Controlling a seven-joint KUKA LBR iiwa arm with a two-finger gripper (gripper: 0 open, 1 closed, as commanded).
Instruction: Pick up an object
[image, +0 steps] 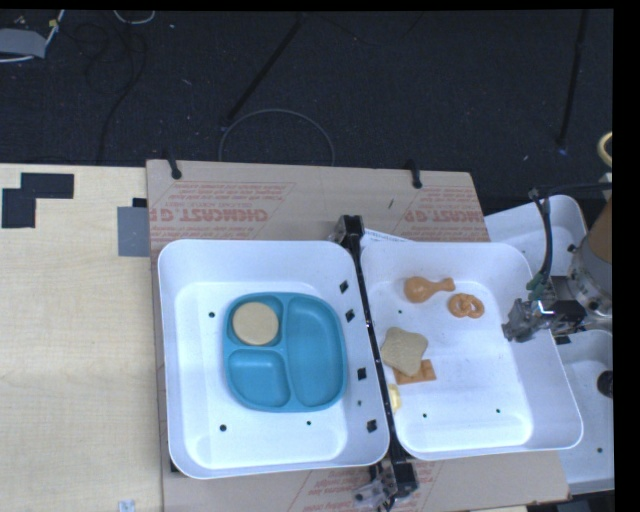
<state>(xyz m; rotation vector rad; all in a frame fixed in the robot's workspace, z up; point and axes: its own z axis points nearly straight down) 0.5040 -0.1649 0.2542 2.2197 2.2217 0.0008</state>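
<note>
In the right bin (500, 420) lie several toy foods. An orange drumstick-shaped piece (428, 290) and a small pretzel (466, 306) sit toward the back. A tan bread slice (403, 350) rests partly on an orange cracker (423, 373) near the divider, and a small yellow piece (394, 398) lies against the divider. My gripper (524, 323) hangs over the bin's right rim, to the right of the pretzel and apart from it, with nothing seen in it.
The left bin (190, 420) holds a blue compartment plate (300, 360) with a round tan disc (255, 322) in its back-left section. A black clamp bar (362, 330) runs between the bins. Cables and a white fixture (565, 215) stand by the arm at the right.
</note>
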